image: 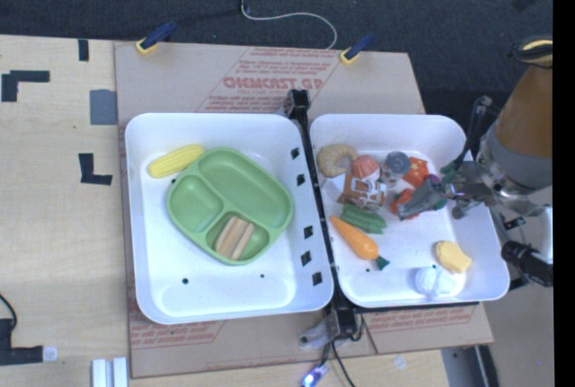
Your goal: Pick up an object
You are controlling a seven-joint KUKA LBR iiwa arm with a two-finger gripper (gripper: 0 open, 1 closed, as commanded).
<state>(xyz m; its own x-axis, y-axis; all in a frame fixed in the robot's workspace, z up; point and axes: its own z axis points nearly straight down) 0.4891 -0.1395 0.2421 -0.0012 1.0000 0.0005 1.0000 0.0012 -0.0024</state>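
White right bin point(409, 127) holds the clutter: a croissant-like bread piece point(332, 158) at its far left corner, a small printed carton point(362, 182) just beside it, green pods point(363, 219) and an orange carrot point(356, 239) nearer the front, a yellow piece point(452, 256) and a pale lump point(437, 282) at the front right corner. Gripper point(422, 199) sits low in this bin, right of the carton, among red and dark items point(411, 174). Finger state: cannot tell, too blurred against the pile. Nothing visibly lifted. Judgement: reach is made, grasp and lift remain. Left of this bin, a green tray point(260, 183) carries a hot dog point(234, 235); a corn cob point(176, 160) lies beside it.
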